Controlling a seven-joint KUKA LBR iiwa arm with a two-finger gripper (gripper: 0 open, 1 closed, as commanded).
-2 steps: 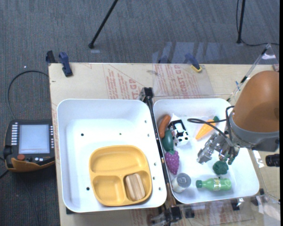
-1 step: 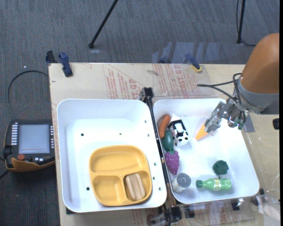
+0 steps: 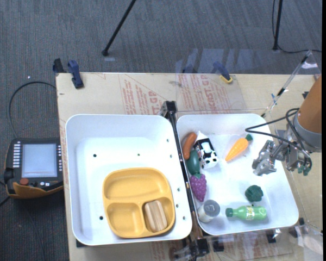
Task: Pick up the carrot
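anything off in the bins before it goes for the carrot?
Nothing stands out. The carrot lies apart from the other toys in the right bin, with the tool just beside it. The green bottle lies on its side.

Wooden bench (image 3: 125,91) carries two white bins (image 3: 79,145) side by side, clamps (image 3: 75,74) at back

Arm (image 3: 317,110) at right edge: orange band up top, w/ grey collar just below it. Black cables loop out from the wrist toward the left, one running nearly level before curving back. Gripper (image 3: 265,165) is bare grey metal, blocky and angular, w/ lighter silvery faces; its fingers (image 3: 259,169) are short, pale-grey. Dark housing behind it, w/ small teal-green bits on the near-right side. No markings legible; screws too small to make out.
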